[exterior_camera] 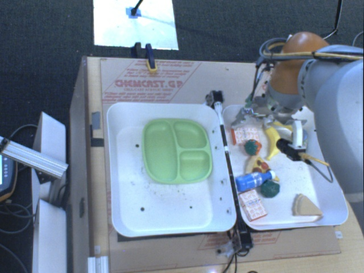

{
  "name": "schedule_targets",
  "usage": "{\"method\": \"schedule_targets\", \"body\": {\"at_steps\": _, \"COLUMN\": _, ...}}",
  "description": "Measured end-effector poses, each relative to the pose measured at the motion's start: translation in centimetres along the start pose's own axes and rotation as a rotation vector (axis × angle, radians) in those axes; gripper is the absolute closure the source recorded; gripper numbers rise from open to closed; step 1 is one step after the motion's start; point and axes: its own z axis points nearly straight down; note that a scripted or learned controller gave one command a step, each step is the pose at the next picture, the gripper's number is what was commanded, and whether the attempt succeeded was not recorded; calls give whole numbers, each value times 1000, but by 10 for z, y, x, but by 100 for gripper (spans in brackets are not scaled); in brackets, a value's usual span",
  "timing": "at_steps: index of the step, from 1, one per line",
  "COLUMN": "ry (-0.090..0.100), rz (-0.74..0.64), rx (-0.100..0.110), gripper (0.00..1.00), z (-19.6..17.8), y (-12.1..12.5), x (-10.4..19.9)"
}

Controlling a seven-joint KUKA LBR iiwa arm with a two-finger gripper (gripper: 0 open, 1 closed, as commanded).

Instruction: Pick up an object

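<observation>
The arm reaches in from the right, its end effector (263, 108) low over the far corner of the right bin (335, 206); I cannot tell its state from here. Just beneath it lies a banana (272, 141), long axis running roughly from the far side toward the near side. Nearer the front sits a blue bottle (253, 181) lying on its side, pointing left to right, cap to the right. A green divided tray (176, 151) rests flat in the left bin (128, 209).
</observation>
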Motion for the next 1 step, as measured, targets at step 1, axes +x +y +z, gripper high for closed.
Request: {"method": "schedule_targets", "body": {"at_steps": 1, "ry": -1, "rz": -3, "rx": -5, "gripper": 100, "z": -12, "y": 2, "x": 0}}
